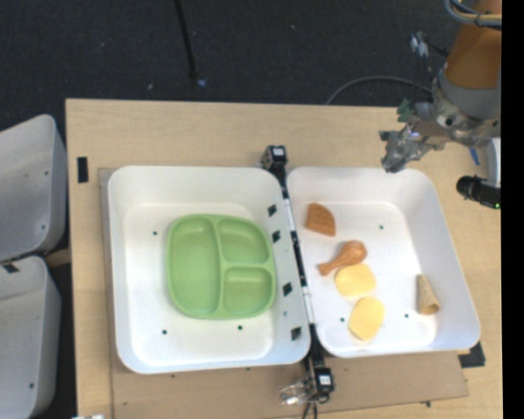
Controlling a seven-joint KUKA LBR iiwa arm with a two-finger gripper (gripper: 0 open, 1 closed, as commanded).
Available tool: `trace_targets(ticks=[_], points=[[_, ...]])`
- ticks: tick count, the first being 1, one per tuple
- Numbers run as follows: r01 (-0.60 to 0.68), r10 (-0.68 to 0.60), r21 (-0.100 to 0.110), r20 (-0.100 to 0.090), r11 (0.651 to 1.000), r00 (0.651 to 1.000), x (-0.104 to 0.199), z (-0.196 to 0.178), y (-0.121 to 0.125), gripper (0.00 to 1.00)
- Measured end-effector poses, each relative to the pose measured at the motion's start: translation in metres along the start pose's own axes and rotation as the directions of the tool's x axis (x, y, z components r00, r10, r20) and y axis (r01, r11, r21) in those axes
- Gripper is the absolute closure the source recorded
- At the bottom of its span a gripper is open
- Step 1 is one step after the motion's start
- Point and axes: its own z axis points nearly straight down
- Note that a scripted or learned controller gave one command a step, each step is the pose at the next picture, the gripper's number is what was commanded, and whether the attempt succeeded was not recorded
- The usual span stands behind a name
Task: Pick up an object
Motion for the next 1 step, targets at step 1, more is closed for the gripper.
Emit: trace_targets(ticks=[1], points=[[0.001, -0.001, 0.000, 0.000, 1.000, 1.000, 0.0537, 0.0109, -0.0239, 1.00]])
